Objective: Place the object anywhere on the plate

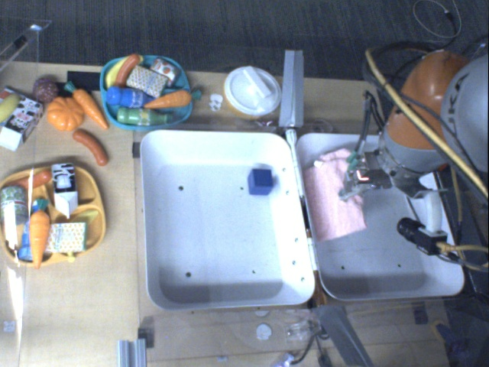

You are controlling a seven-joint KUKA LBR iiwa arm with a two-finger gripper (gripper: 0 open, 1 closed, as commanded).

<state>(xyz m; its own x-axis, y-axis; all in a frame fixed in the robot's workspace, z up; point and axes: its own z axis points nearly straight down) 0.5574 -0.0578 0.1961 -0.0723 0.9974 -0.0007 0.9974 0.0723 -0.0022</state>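
A small blue cube (261, 180) lies in the left white bin (191, 281), towards its back right corner. A flat pink rectangular piece (332, 201) lies in the right white bin (382, 274), along its left wall. My gripper (354, 180) hangs over the pink piece's upper right edge, far from the cube, with the grey and orange arm (428, 90) reaching in behind it. Nothing shows in the gripper.
A round white lidded dish (253, 91) stands behind the bins. A blue bowl (145, 117) of toy food and a yellow plate (95, 205) of toy food sit on the bench at left, with loose toy carrots and a sausage between. Cables run along the right.
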